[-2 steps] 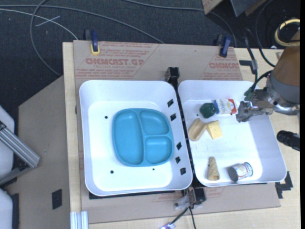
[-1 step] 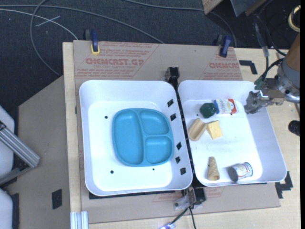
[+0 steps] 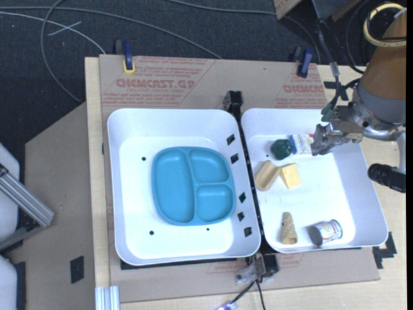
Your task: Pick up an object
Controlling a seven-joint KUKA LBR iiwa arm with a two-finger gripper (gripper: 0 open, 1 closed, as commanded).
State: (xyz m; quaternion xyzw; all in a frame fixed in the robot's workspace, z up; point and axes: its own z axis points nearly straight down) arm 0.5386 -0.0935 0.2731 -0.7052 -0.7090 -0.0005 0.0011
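In the left shallow white bin [image 3: 122, 173] lies one sky-blue plastic plate with three compartments [image 3: 192, 185], flat at the bin's centre, with nothing in its wells. Right of it, past the row of black clips where the two bins meet, the right shallow white bin [image 3: 352, 192] holds the loose things to choose from, six as far as I can count: one dark green rounded lump [image 3: 281, 149] at about eleven o'clock in that bin, one small white packet with blue and red print [image 3: 301, 143] touching the lump's right side, one tan wedge-shaped piece [image 3: 264, 175] and one pale yellow block [image 3: 290, 176] side by side near the bin's centre-left, one beige cone-like piece [image 3: 288, 228] at about seven o'clock, and one small silver-and-white can lying on its side [image 3: 324, 232] at about five o'clock. The grey two-finger gripper [image 3: 321, 144] sits low at about one o'clock in the right bin, just beside the printed packet's right end; I cannot tell how its fingers stand, and nothing shows between them. By my reading the pick is not yet done: every object rests on the bin floor, and closing on one and lifting it is left.
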